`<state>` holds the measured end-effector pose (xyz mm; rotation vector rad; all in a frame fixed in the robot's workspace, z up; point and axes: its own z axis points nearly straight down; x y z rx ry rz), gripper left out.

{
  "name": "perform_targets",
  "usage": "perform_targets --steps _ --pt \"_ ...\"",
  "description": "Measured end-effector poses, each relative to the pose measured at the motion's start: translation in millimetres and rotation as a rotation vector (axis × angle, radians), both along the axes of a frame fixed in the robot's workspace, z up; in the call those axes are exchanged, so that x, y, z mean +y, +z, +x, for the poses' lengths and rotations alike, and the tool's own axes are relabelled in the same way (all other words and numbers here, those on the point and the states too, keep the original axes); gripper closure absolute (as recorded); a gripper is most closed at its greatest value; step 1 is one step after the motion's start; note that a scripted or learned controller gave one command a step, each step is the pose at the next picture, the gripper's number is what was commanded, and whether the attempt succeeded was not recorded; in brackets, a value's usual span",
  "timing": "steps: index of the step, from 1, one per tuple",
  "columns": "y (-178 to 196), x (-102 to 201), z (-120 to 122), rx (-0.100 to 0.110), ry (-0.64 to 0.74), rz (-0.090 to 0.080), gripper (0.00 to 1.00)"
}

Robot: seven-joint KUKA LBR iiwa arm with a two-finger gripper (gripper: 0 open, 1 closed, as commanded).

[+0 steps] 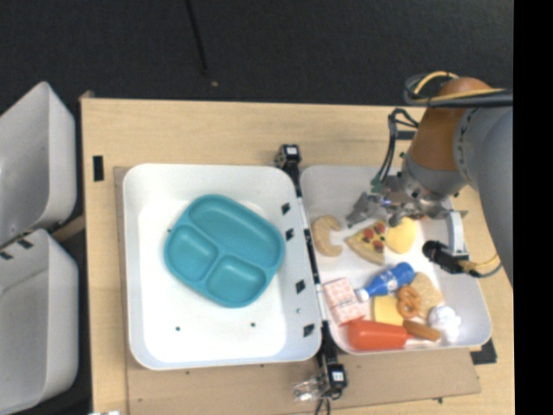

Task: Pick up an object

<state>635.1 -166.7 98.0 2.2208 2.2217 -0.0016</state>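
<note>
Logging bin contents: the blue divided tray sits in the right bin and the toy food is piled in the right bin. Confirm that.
Not quite. The camera view shows the blue divided tray in the left bin, not the right. The toy food, such as the pizza slice, is indeed piled in the right bin.

The grey arm (pixel 484 145) reaches in from the right, orange band (pixel 436 137) above the wrist. The gripper (pixel 367 214) points down and left, hanging low over the right bin.

A light wooden bench (pixel 216 132) sits on a dark floor (pixel 259 33). A thin dark line runs across the floor behind the bench. Two white chairs (pixel 30 232) stand left of the bench.
</note>
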Motion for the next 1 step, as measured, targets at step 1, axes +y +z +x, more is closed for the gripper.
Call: perform_targets --steps 1 --pt "9.1 -1.1 0.0 0.001 0.000 -0.001 1.00"
